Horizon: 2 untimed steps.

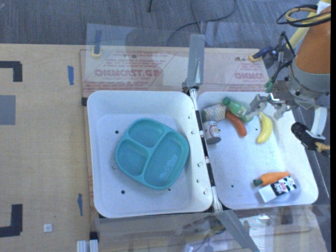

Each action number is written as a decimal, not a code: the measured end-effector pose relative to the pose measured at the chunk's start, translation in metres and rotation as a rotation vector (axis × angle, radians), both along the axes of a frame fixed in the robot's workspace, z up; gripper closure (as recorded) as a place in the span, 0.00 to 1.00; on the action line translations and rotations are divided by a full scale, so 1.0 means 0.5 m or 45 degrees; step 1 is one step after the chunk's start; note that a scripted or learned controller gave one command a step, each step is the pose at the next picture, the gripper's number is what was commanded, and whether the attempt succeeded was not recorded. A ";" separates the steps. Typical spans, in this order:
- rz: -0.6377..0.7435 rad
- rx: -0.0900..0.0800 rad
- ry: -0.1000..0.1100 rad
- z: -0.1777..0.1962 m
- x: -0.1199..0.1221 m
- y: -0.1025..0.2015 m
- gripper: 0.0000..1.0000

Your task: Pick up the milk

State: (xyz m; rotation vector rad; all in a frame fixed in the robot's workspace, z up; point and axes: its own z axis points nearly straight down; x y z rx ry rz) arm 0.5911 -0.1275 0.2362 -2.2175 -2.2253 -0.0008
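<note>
**Milk not yet picked up; pincer at the far end of the bin**

The gripper (266,105) hangs over the back edge of the right bin (247,161), under the grey wrist and orange band of the arm (312,51). Its two fingers look spread, with only white bin floor between them; nothing is pinched.

Just below the pincer and slightly toward the bin's middle lies a yellow banana (264,128). To the pincer's left, near it, sit a green bottle-like toy (235,107) and an orange-red sausage or chilli (237,124), the two touching or nearly so. Farther left along the same back edge is a crumpled grey-white packet (214,112), and just in front of that a small tin can (212,132) against the divider.

The milk carton (278,188), white with black cow patches, lies on its side well apart from the pincer, at the bin's near right corner. A carrot (271,178) lies against its upper edge.

Beyond the divider, the left bin (105,114) holds a teal divided plate (152,153).

By my reading the task is barely begun: the reach across the bin, the descent, the grasp and the lift all remain. The carrot touching the carton could get in the way of the fingers.
</note>
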 end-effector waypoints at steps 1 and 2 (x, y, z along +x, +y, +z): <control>-0.310 -0.002 -0.002 0.041 0.154 -0.072 0.00; -0.136 0.000 -0.002 -0.283 -0.033 -0.067 0.00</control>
